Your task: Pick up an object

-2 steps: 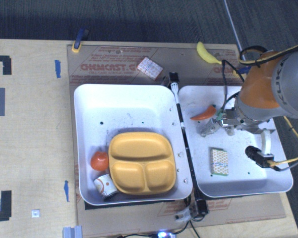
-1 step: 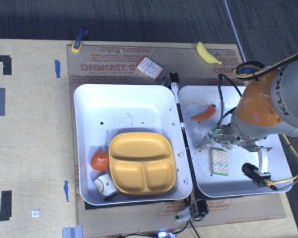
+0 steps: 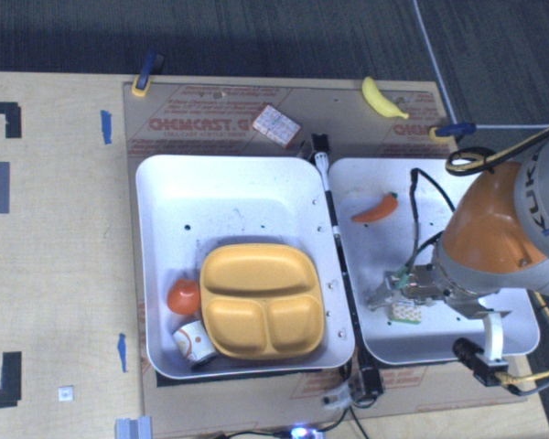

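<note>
Hand (image 3: 395,286) reaching low into right bin (image 3: 522,337), hovering just over small pale checkered object (image 3: 404,313); grip state impossible to tell. Orange carrot (image 3: 374,209) lying farther back. Left bin (image 3: 165,199) holding yellow tray (image 3: 259,298), orange ball (image 3: 184,296), small cup (image 3: 193,341).

- Both white bins (image 3: 165,245) look like smooth, slightly glossy plastic.
- The yellow divided tray (image 3: 259,298) in the left bin is smooth matt plastic.
- The bench (image 3: 55,263) has a pale wood-grain surface.
- Brown printed cardboard (image 3: 210,117) lies matt along the bins' far edge.
</note>
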{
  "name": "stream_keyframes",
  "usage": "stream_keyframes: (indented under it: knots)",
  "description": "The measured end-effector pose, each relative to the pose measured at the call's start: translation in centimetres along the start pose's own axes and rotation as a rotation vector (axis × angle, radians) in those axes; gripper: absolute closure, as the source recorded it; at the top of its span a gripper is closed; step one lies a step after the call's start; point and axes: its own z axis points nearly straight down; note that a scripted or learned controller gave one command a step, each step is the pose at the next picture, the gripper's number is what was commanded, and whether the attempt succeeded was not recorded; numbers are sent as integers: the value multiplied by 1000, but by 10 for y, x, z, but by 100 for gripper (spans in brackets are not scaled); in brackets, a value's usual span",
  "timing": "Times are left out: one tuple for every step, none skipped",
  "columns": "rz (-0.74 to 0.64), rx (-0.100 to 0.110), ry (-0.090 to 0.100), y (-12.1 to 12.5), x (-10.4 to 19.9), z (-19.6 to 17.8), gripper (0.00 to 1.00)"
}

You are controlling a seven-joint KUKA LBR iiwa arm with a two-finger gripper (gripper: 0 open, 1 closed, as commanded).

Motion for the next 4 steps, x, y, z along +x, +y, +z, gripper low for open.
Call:
stream_keyframes:
  knots:
    - [1,2,0,5,-4,0,0]
    - [1,-4,0,6,-3,-11,100]
    - [1,-2,0,6,-3,-10,0]
    - [1,-7,-1,7,-3,-20,100]
